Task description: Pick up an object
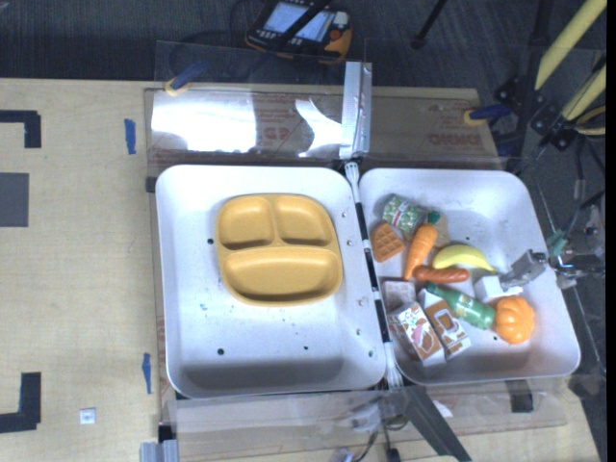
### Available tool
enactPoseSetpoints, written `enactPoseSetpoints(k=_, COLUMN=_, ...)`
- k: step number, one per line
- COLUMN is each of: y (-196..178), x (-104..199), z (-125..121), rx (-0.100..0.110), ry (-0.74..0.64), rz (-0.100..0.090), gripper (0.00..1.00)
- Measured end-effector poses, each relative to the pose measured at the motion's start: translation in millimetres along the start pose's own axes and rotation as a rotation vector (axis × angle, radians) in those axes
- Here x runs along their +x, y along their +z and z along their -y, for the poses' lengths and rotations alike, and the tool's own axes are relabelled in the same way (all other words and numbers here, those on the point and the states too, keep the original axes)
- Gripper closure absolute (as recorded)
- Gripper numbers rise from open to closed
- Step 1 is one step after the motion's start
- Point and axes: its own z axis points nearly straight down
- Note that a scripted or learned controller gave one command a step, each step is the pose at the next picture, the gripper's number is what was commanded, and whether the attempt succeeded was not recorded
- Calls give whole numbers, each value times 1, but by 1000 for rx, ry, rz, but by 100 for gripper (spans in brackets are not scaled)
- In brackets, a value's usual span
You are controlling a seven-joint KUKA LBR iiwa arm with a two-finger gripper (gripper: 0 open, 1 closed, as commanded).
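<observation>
Nearest the camera in the right bin point(556, 352), two small cartons point(431, 330) are lying side by side against the near-left corner. Just right of them an orange fruit point(515, 320) is sitting, round, so no axis to give. A green bottle point(466, 306) is lying between cartons and fruit, with its long axis running from far-left to near-right and the right end touching the fruit.

Next back, a red sausage-like piece point(444, 275) is lying almost level, left to right. A banana point(463, 256) is curving just behind it, also lengthwise left to right. The carrot point(419, 248) is lying steeply, with its long axis near to far, the tapered tip pointing toward the camera and the green top pointing away. A waffle point(387, 242) is resting beside it on the left, and a green packet point(401, 211) is sitting farthest back.

The gripper point(527, 266) is reaching in at the bin's right side, near the banana's right end, with a white block point(491, 284) just beside it (released or clenched, I cannot tell; nothing is visibly grasped).

The left bin point(178, 287) is holding a yellow divided tray point(279, 246), its long side running left to right. Beyond the bins a handheld device point(298, 25) is lying on the floor.
</observation>
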Motion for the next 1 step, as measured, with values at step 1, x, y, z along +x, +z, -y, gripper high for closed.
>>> enactPoseSetpoints(k=1, y=116, x=-10, z=-6, rx=-5, ry=-47, rz=-7, gripper=0)
